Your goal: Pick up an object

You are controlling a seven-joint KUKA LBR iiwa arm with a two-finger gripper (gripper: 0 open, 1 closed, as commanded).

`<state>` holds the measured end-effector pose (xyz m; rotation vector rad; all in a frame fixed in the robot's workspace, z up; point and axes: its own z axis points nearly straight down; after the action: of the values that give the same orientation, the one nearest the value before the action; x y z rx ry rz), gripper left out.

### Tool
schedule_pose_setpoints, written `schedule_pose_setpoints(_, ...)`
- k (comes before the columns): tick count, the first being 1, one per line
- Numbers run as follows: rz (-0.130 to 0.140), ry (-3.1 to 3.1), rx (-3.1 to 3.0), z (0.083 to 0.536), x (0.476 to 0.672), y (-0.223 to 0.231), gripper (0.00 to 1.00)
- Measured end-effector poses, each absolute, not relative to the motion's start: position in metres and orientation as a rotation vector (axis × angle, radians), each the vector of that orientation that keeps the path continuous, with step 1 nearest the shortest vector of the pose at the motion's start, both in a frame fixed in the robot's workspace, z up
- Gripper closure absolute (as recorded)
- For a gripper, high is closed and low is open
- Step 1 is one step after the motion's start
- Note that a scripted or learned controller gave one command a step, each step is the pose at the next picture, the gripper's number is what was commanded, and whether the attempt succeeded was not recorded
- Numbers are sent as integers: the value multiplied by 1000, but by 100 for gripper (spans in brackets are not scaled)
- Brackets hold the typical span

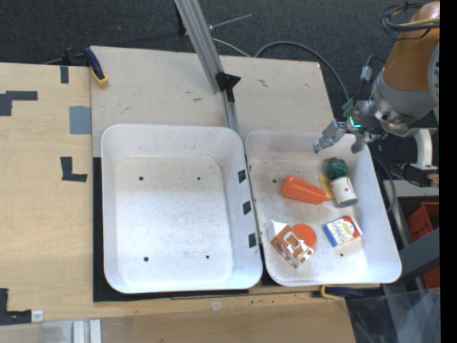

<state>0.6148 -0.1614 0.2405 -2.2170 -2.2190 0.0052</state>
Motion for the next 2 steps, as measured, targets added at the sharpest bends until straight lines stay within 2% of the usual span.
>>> schedule_pose_setpoints(1, 2, -2224, -2219, 243, 616, -161, 0)
schedule_pose_setpoints(2, 8, -2219, -2217, 193, 605, -161, 0)
